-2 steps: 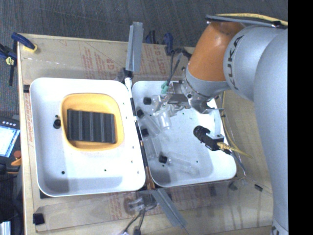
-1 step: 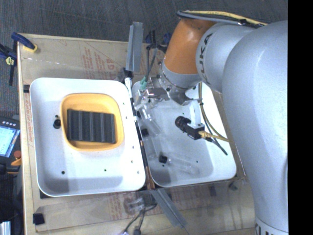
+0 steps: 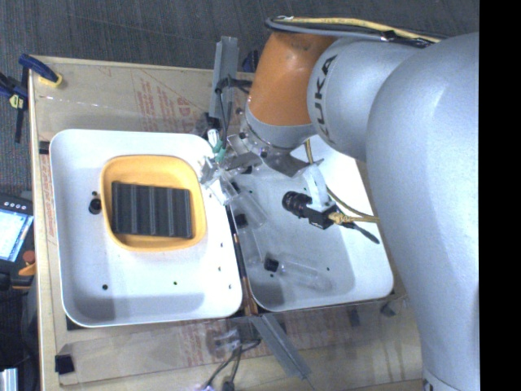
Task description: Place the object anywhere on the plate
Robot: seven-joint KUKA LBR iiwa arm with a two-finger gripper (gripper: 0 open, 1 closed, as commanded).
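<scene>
Wooden bench [image 3: 122,84] on dark carpet [image 3: 122,15], two white bins [image 3: 73,283] (gripper [image 3: 218,172] spread indiscernible), yellow plate [image 3: 151,171] leftward.

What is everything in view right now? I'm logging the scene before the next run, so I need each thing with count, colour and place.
plate: one, yellow-orange rim with a dark ribbed centre, in the left bin.
small dark object: one, black, in the left bin just left of the plate.
left bin: one, white, on the bench.
right bin: one, white, beside the left bin.
small black piece: one, on the right bin's floor near its front.
bench: one, light wood, under both bins.
arm: one, grey with an orange band, reaching in from the right.
gripper: one, metallic, over the seam between the bins.
</scene>
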